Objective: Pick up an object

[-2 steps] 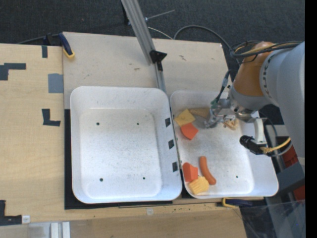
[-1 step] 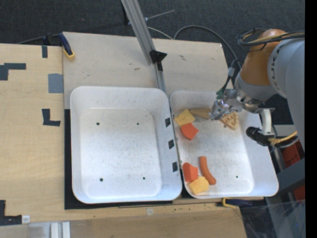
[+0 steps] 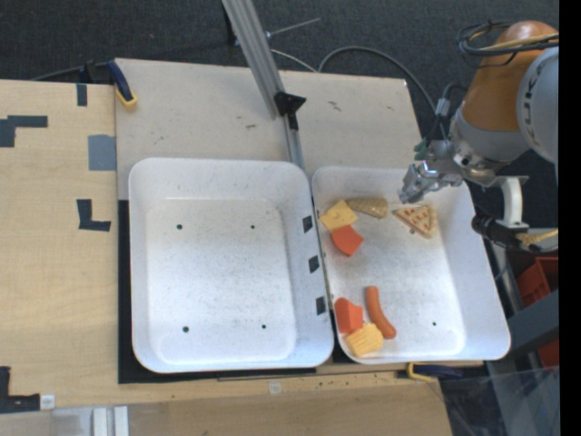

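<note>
The right bin holds several toy foods. A pizza slice lies near its far right, with a tan bread piece and a yellow cheese wedge to its left. Just below the cheese wedge is an orange block. At the near edge sit an orange-red piece, a red sausage and a yellow ridged piece. My gripper hangs over the bin's far right corner, just above the pizza slice. Nothing shows between its fingers.
The left bin lies beside the right one, with black clips on the shared rim. A slanted metal pole crosses behind the bins. The grey and orange arm reaches in from the right.
</note>
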